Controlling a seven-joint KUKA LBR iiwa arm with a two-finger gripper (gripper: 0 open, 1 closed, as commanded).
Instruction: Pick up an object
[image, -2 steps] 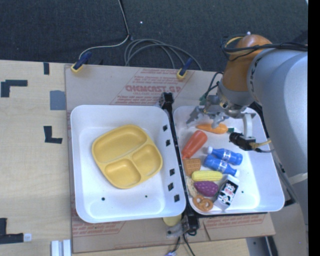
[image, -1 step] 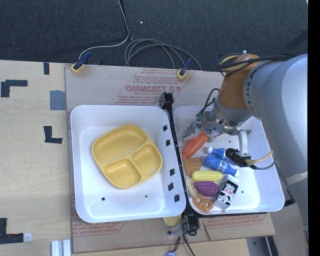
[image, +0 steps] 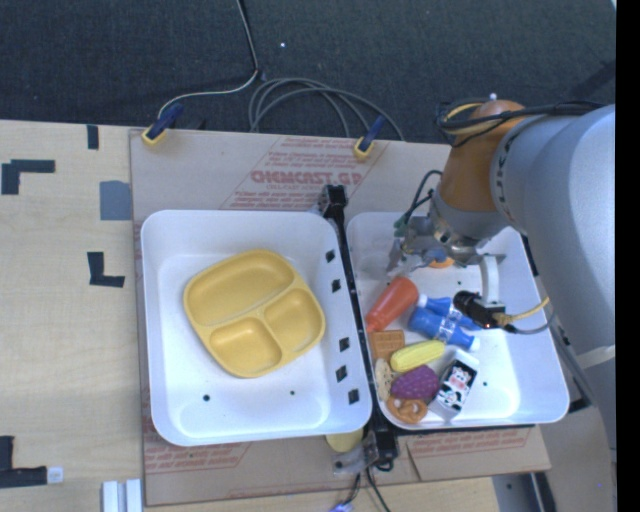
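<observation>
My gripper (image: 412, 245) hangs over the back left part of the right bin (image: 535, 395), just above and behind the toy pile. An orange carrot (image: 391, 302) lies directly in front of it, tilted towards the bin's left wall. Beside the carrot lies a blue bottle (image: 439, 320). In front of these are a yellow corn cob (image: 417, 354), purple grapes (image: 414, 383), a pretzel (image: 408, 408), a cracker (image: 386, 342) and a small black-and-white carton (image: 455, 386). A small orange piece (image: 438, 262) peeks out under the wrist.
A yellow divided plate (image: 254, 312) lies in the left bin (image: 165, 400). A black clip-studded divider (image: 345, 300) separates the bins. The grey arm with its orange band (image: 480, 170) covers the right bin's back right corner. Cables (image: 300, 100) lie behind the bins.
</observation>
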